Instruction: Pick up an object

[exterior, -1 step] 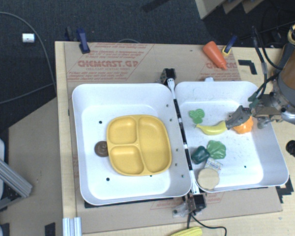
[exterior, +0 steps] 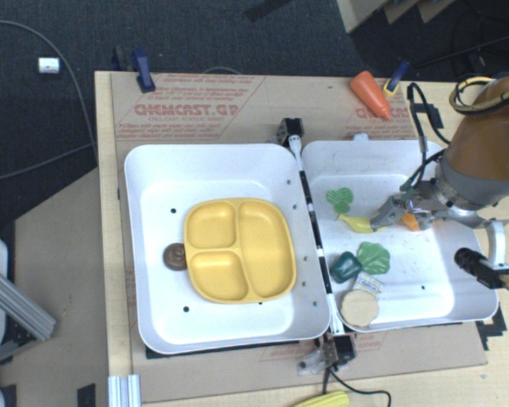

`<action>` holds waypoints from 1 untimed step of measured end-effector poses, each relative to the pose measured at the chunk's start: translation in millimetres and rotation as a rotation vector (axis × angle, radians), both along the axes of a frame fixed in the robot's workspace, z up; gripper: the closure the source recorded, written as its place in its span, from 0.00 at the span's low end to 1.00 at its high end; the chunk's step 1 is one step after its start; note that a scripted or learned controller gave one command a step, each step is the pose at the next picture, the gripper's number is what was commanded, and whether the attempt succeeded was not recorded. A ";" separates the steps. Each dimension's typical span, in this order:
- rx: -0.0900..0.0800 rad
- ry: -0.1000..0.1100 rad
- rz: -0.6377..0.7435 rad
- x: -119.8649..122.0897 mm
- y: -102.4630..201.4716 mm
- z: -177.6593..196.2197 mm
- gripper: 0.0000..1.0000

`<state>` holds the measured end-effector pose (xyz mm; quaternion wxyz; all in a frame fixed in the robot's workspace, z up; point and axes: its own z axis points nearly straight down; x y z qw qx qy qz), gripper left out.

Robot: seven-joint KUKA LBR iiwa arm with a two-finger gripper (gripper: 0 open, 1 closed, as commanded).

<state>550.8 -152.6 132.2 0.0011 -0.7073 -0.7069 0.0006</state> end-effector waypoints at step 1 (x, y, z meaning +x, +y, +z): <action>-0.001 -0.003 0.001 42.3 -22.8 -47.9 0.00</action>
